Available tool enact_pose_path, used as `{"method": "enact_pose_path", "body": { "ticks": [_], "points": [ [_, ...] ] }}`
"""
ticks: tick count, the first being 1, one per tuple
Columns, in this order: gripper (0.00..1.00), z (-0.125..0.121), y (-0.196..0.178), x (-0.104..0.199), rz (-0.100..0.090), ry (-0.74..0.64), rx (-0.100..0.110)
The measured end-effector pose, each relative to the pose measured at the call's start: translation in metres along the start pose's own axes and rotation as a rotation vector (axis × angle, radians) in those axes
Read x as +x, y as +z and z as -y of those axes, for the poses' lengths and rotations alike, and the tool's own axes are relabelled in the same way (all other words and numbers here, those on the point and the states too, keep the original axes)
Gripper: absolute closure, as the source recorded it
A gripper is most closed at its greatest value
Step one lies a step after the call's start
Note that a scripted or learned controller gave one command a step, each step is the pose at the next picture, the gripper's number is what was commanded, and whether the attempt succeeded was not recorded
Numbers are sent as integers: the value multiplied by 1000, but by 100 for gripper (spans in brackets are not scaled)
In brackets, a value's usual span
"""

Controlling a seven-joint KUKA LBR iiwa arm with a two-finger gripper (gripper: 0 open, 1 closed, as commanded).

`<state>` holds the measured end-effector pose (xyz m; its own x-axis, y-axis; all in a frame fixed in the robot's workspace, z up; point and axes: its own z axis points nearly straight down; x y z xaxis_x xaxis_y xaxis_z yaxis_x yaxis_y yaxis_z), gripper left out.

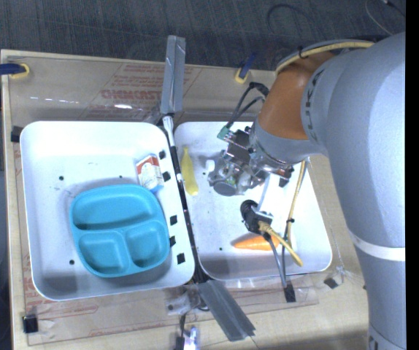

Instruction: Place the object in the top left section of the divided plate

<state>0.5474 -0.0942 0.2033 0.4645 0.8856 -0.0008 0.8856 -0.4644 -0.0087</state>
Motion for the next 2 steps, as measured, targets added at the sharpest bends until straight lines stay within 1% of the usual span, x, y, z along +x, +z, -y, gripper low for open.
{"method": "enact_pose_path", "body": {
  "ticks": [1,2],
  "points": [
    [100,84,14,36,2,8,-2],
    [100,103,11,43,1,-71,-3]
  ]
}}
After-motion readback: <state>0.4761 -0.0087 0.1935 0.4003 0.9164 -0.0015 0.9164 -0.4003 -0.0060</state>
